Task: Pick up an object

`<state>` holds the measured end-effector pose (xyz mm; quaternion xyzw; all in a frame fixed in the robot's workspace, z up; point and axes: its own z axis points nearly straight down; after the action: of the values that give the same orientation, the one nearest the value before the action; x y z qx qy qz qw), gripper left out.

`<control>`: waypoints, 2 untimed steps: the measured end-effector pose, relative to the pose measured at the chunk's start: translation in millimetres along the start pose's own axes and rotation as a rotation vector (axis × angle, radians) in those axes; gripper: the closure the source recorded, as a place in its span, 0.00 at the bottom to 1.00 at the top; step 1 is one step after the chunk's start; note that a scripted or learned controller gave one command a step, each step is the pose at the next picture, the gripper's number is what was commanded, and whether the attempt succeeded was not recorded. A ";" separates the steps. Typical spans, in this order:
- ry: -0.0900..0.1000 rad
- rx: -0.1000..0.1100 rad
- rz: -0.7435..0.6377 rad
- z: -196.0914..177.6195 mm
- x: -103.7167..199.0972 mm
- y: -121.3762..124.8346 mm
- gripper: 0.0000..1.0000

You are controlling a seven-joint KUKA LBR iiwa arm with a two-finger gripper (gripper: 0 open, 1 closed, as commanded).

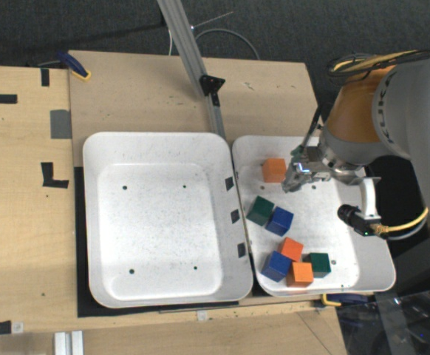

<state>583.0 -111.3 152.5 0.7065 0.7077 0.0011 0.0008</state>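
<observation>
Three orange cubes [274, 170], two blue [280, 221], two green [260, 211]

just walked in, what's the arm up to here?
The arm reaches in from the right over the right bin, with its gripper low beside a lone orange block near the bin's top. Nothing is visibly held yet. Further down the same bin sit a green block and a blue block side by side, then a cluster of blue, orange and green blocks. The left bin sits alongside.
</observation>
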 end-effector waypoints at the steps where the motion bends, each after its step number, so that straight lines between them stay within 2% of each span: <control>1: -0.001 -0.003 0.000 -63.3 -1.7 0.4 1.00; 2: 0.000 0.002 0.000 -76.0 -1.3 0.9 1.00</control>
<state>583.8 -112.6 228.4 0.7066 0.7076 0.0003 0.0002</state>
